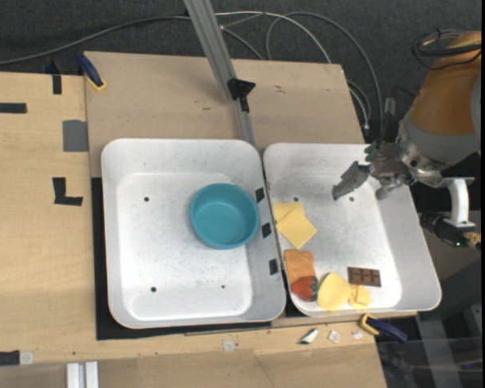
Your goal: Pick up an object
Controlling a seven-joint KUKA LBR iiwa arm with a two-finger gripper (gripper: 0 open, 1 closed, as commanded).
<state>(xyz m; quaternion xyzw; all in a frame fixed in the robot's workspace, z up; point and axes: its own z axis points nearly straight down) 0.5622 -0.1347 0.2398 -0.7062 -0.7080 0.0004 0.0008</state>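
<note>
Tool (357, 180) hanging over upper part of right bin (404, 241), w/ arm coming in from right edge. Fingers pointing down-left; two dark prongs visible, apart, nothing between them. No contact w/ bin floor discernible.

Candidate objs all in right bin, below and left of tool:
- yellow flat pieces (295, 223): nearest, down-left of tool, by bin's left wall; near-square, corners turned diamond-wise, no clear long axis
- orange block (299, 262): further down, beyond yellow flats
- red item (304, 288) and yellow rounded item (333, 291): touching or nearly so, at bin's lower edge
- brown bar (364, 277): almost straight below tool, long axis left-right

Teal bowl (224, 215) in left bin (145, 241), well left of tool, past divider.

Judgement: pick not yet begun. Nearest target yellow flats; thin, lying flat, prob hard to pinch. Brown bar better aligned for straight descent
</note>
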